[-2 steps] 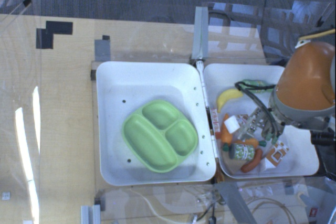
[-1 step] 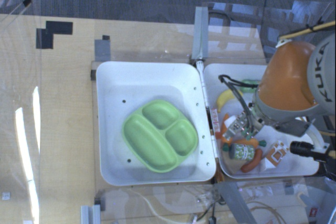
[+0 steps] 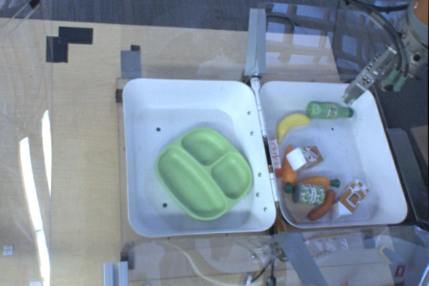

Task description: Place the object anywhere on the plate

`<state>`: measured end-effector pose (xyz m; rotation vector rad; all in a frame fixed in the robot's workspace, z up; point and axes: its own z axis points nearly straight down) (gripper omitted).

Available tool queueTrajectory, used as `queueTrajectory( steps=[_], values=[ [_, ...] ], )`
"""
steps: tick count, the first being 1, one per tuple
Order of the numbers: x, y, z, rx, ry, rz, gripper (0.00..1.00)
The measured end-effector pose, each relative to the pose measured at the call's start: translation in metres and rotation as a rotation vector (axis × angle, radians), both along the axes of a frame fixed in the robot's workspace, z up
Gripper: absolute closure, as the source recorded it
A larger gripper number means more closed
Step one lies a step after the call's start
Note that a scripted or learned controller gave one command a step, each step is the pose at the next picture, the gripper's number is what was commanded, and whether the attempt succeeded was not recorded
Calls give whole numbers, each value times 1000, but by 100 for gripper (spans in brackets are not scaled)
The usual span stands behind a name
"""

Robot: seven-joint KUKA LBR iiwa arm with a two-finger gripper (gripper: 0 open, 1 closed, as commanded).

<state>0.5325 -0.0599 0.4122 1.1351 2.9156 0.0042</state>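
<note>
Seen from above at a slant: pale wooden surface (image 3: 74,164) bearing two shallow white bins side by side. In the left bin (image 3: 144,144), a light green plastic plate with three compartments (image 3: 204,172), nothing lying on it. In the right bin (image 3: 375,164), a green plastic bottle (image 3: 328,110) on its side near the far wall, a yellow banana (image 3: 293,124) just beside it, then a small brown-and-white carton (image 3: 301,158), an orange carrot (image 3: 320,181), a green-labelled jar (image 3: 310,194), a red sausage (image 3: 320,209) and a small house-printed carton (image 3: 353,195). Grey gripper (image 3: 353,92) hanging at the right bin's far right corner, just beside the bottle's cap end; cannot tell whether wide or narrow.
</note>
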Motion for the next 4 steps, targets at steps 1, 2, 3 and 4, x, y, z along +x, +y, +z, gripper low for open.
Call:
queueTrajectory(
  steps=[1,2,3,4],
  values=[
    [-42,-80,25,-9,-3,432,100],
    [-43,-50,-67,-7,6,844,100],
    [-35,-22,-125,-8,7,1117,100],
    [-20,9,-182,-9,8,1286,100]
  ],
)
